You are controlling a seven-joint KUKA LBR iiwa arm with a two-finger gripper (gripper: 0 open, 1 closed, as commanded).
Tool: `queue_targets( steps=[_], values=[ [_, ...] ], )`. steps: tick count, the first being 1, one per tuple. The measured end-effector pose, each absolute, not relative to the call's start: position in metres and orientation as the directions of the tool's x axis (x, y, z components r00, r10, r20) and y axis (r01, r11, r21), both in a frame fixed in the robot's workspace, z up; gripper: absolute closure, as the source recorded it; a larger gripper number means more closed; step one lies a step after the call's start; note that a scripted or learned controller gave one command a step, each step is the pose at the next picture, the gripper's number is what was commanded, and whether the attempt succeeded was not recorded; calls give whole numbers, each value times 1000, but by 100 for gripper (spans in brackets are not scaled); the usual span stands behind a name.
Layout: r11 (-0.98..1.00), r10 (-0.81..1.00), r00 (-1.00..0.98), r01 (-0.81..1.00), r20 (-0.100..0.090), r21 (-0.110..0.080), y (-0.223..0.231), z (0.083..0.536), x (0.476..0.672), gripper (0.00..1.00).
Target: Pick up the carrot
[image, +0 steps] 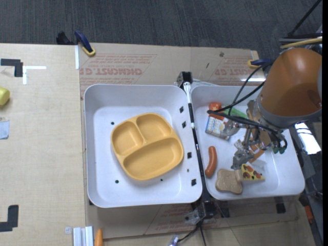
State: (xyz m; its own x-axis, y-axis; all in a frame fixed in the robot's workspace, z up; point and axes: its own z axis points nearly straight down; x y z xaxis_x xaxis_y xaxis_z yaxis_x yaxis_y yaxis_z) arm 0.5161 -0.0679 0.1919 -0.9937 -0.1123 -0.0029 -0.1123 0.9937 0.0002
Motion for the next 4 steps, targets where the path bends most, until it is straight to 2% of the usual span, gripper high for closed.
queue_targets(
  steps=[1, 2, 3, 4],
  values=[
    [992, -129, -992, -129, -3, 1, 1, 192, 503, 0],
    [992, 130, -992, 130, -3, 0, -1, 192, 514, 0],
    [995, 99, -995, 99, -5, -1, -65, 192, 548, 0],
    [934, 356, -934, 356, -1, 0, -2, 191, 515, 0]
  ],
)
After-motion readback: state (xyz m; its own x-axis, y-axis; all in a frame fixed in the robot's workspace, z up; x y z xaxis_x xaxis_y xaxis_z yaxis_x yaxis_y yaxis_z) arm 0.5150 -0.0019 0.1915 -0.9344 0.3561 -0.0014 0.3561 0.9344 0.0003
